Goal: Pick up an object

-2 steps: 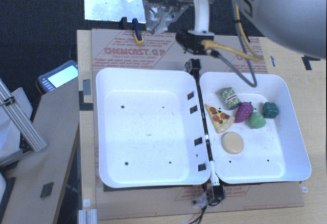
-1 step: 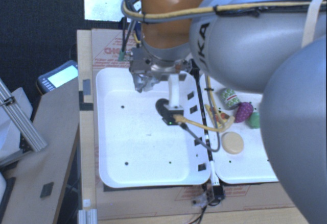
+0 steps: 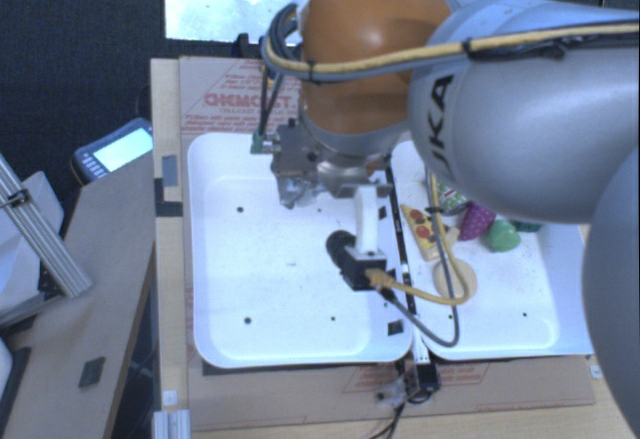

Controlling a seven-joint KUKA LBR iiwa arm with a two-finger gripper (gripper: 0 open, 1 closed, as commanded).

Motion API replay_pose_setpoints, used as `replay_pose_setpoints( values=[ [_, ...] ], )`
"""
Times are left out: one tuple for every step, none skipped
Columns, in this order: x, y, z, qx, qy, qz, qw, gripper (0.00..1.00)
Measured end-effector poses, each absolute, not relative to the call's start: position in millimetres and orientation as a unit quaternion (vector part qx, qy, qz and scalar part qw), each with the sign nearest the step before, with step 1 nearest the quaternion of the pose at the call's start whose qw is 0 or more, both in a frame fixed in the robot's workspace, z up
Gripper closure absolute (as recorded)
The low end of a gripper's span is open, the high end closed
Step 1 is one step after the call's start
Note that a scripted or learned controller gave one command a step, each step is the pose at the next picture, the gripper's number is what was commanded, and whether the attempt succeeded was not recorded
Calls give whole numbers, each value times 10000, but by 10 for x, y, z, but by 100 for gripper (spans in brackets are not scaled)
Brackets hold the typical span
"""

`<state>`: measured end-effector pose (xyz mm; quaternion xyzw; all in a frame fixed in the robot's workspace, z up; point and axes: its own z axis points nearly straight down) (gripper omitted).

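My gripper (image 3: 293, 193) hangs low over the far middle of the left bin (image 3: 240, 277), under the orange wrist band (image 3: 370, 37). I see nothing in it from this angle. The arm hides part of the right bin (image 3: 520, 327), where several small toys lie: a pizza-slice piece (image 3: 420, 229), a purple object (image 3: 477, 220), a green object (image 3: 503, 237) and a pale ring (image 3: 455, 279). The gripper stands left of all of these, across the divide between the bins.
A yellow cable (image 3: 420, 295) and black cables (image 3: 400, 247) trail from the wrist over the seam between the bins. A black connector block (image 3: 350, 262) hangs above the left bin. Cardboard (image 3: 225, 97) lies under both bins. A grey device (image 3: 115, 152) sits off to the left.
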<state>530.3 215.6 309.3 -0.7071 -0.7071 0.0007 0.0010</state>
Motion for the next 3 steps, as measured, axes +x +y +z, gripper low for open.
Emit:
replay_pose_setpoints(
  values=[
    [4946, 1765, 3469, -7076, -7066, -15, -6, 100],
    [4861, 1737, 2999, -7071, -7071, 14, 8, 100],
    [4843, 1971, 1658, -7066, -7076, 45, 26, 100]
  ],
)
